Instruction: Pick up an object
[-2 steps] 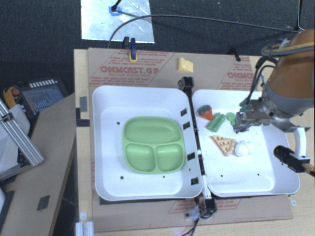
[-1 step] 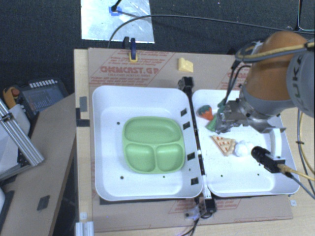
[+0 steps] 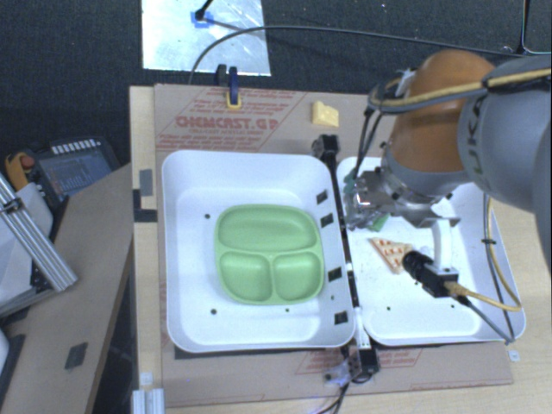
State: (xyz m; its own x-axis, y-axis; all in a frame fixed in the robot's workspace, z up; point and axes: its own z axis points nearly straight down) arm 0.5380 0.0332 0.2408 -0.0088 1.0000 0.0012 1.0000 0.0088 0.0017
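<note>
My gripper (image 3: 366,205) hangs low over the left side of the right bin (image 3: 414,322), under the grey wrist and orange band. Just below it a small green object (image 3: 378,223) peeks out, partly hidden by the gripper body. A flat orange wedge with dots, like a pizza slice (image 3: 390,254), lies on the bin floor a little nearer the front, apart from the gripper. Nothing can be seen held.
The left bin (image 3: 185,317) holds a green divided plate (image 3: 267,254). A black divider runs between the bins. A black fitting with a yellow cable (image 3: 431,276) lies over the right bin. A yellow block (image 3: 325,113) and a clamp (image 3: 231,87) sit on the cardboard behind.
</note>
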